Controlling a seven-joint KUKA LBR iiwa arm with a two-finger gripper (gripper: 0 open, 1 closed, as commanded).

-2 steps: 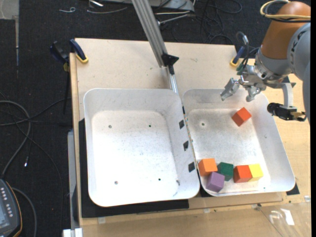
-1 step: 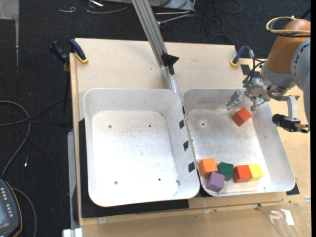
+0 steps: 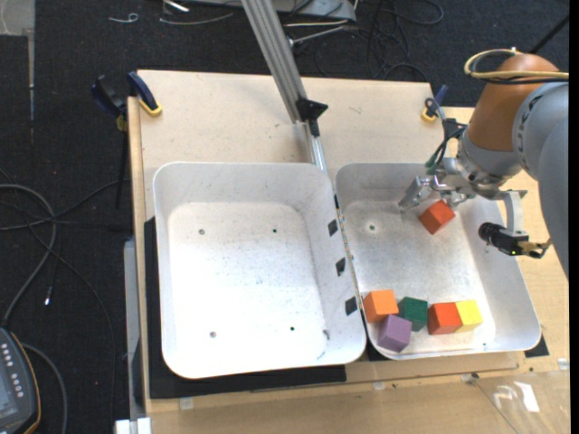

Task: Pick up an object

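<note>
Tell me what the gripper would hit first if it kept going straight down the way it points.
The gripper points down into the right bin, with an orange-red block right at its fingertips. That block would likely come first, then the bin floor beneath it. Depth is hard to judge from this slanted view.

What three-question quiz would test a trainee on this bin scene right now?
1. True or false: the red-orange block lies in the left bin.
2. How many blocks are clustered at the right bin's near edge?
3. Which block touches the yellow block: A) purple block B) red block C) green block?

Key: 1. False; it sits in the right bin, at the pincer. 2. Five, counting the orange block. 3. B.
</note>
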